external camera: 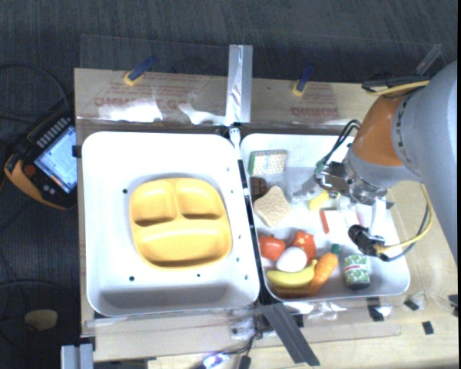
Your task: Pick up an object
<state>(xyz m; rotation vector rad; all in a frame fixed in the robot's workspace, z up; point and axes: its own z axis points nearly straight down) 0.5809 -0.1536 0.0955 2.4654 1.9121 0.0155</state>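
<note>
We see a pendant (pixel 52 162) on the dark carpet (pixel 215 10), left of the desk (pixel 92 91). Two clips (pixel 140 69) pin plastic sheeting (pixel 161 102) along the desk's far edge, with a metal strip (pixel 239 83) upright between them.

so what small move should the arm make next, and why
Probably lower the gripper a little toward the yellow piece beside it in the right bin. It sits above the toy food with nothing visibly held, and that piece looks nearest. The yellow tray lies in the left bin, away from it.
</note>
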